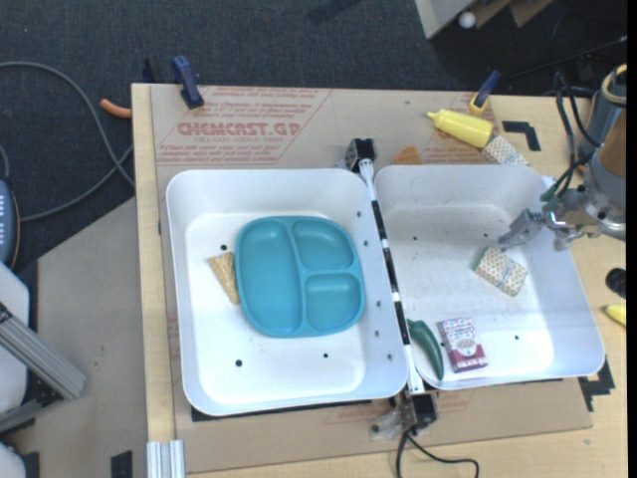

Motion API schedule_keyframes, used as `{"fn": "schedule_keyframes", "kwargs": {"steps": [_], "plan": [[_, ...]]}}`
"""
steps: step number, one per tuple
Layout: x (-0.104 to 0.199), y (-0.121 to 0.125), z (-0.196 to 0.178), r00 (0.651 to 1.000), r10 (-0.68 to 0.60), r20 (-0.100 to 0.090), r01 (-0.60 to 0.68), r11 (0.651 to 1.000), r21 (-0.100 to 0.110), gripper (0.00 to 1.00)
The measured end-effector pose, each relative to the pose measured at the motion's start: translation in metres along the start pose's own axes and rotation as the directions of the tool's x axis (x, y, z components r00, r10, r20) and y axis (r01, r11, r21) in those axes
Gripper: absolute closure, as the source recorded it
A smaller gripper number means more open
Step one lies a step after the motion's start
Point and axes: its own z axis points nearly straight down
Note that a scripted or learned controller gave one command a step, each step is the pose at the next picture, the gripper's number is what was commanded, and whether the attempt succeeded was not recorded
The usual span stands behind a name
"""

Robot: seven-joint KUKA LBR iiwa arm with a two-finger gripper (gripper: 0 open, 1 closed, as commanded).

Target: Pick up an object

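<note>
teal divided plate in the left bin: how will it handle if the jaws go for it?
The teal divided plate looks like rigid moulded plastic, so probably stiff and light. It lies flat, unlikely to roll or tip. Its wide, smooth surface likely offers only the thin rim to pinch; it may slide on the left bin.

I'm working in a robotics lab, no question. Below me sits a plywood bench (299,118) still wearing its printed protective paper, held down by blue clamps (186,80). Two white bins (189,207) are fixed side by side on it with black brackets (360,151). Cables (60,88) trail across dark carpet (80,18) on the floor, and an aluminium rail (40,352) leans in at the left edge.
</note>
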Motion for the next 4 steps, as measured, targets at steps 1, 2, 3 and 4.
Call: {"fn": "schedule_keyframes", "kwargs": {"steps": [1, 2, 3, 4], "plan": [[0.024, 0.006, 0.066, 1.0, -0.001, -0.002, 0.001, 1.0, 0.001, 0.0], [0.023, 0.008, 0.055, 1.0, -0.001, 0.0, 0.001, 1.0, -0.003, 1.0], [0.023, 0.007, 0.055, 1.0, -0.001, -0.001, 0.001, 1.0, -0.003, 0.0], [0.023, 0.017, 0.051, 1.0, -0.001, 0.0, 0.001, 1.0, -0.005, 0.0]]}}
